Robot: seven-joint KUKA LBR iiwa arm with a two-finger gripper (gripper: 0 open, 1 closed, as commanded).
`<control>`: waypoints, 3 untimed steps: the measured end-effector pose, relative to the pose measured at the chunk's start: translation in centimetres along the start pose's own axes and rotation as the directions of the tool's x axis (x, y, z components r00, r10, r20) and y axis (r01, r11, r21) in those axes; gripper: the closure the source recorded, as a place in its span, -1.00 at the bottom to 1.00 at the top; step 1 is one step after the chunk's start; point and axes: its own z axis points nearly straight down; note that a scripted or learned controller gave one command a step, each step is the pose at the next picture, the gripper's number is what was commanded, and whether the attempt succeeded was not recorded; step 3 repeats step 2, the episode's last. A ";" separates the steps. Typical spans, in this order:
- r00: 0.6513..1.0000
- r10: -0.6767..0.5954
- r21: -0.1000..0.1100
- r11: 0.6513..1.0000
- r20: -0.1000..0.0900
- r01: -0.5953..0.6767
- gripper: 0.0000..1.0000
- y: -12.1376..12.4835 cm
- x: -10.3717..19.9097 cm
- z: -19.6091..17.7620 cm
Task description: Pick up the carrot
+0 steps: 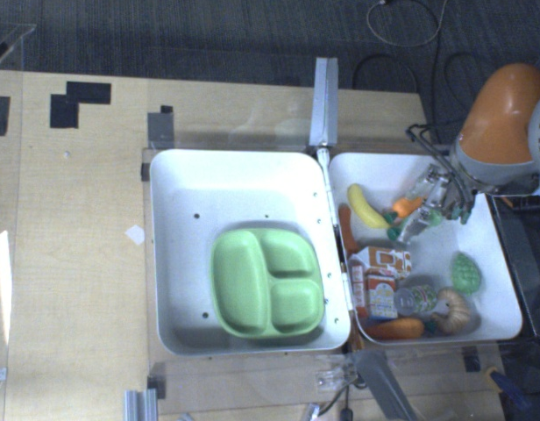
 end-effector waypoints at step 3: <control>0.999 0.050 -0.004 0.999 0.005 -0.050 -1.00 4.2 0.0 3.7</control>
